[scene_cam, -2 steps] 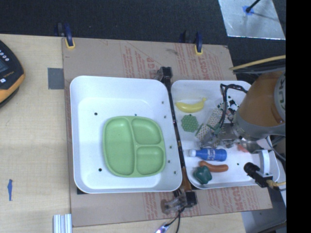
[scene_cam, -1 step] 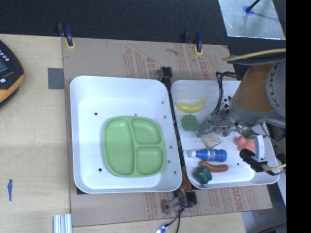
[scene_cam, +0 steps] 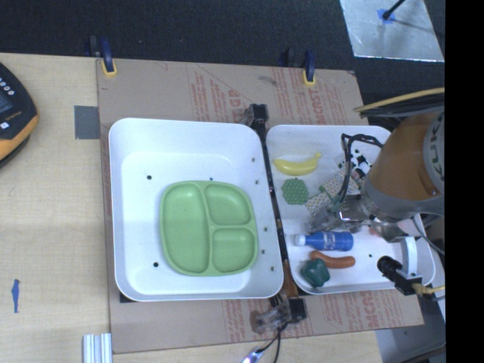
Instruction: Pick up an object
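- The claw [scene_cam: 327, 218] of the grey, orange-banded arm [scene_cam: 401, 172] hangs low over the middle of the right-hand bin [scene_cam: 302, 136]. From this slanted overhead angle it cannot be told whether the claw is wide or narrow.
- Just below the claw in the view, a blue-and-white bottle [scene_cam: 325, 240] lies on its side, white cap pointing toward the bins' shared edge. It is close to the claw, but contact cannot be judged.
- A speckled, net-like scrap [scene_cam: 329, 191] sits just above the claw, partly hidden behind it.
- Farther out, a knobbly green ball [scene_cam: 295, 191] rests beside the scrap. A yellow banana [scene_cam: 297, 163] lies above the ball, near the bin's far wall.
- Toward the near wall, an orange-red sausage [scene_cam: 334, 262] lies flat below the bottle. A dark green lump [scene_cam: 315, 273] sits at its left end, touching or just beside it.
- In the left-hand bin [scene_cam: 136, 203], a pale green divided plate [scene_cam: 208, 228] with three compartments lies right way up, near the bin's middle.
- Both white bins sit side by side on a brown cardboard sheet [scene_cam: 189, 89], which is held at its far edge by blue-and-yellow clamps [scene_cam: 108, 57] on a pale wood table [scene_cam: 45, 225].
- A yellow-and-black device [scene_cam: 11, 112] pokes in at the table's left edge.
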### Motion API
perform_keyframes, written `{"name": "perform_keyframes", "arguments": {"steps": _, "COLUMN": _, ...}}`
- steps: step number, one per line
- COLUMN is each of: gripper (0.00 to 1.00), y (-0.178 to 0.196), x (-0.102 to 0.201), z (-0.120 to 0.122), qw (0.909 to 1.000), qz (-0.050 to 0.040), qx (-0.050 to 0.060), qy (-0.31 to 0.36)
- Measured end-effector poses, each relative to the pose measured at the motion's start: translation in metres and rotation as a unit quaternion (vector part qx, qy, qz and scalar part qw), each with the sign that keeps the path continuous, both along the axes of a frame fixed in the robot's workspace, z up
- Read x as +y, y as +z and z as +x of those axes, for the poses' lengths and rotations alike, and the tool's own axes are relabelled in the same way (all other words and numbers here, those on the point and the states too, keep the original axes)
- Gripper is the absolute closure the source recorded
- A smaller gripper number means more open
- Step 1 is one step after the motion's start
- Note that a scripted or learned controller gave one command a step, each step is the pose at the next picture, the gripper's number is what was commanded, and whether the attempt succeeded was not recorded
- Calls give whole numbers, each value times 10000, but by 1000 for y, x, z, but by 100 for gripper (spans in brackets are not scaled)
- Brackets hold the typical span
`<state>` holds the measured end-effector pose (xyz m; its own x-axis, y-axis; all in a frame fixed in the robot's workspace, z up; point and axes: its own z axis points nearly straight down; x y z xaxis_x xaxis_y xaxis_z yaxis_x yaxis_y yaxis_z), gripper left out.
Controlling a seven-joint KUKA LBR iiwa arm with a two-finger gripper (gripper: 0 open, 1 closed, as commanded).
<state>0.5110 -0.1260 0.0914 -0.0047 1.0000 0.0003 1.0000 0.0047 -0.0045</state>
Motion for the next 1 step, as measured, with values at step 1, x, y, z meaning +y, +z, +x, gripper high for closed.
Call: {"name": "perform_keyframes", "arguments": {"steps": 1, "gripper": 0, "y": 0, "x": 3, "z": 13, "qw": 10000, "qz": -3, "qx": -11, "qy": -1}}
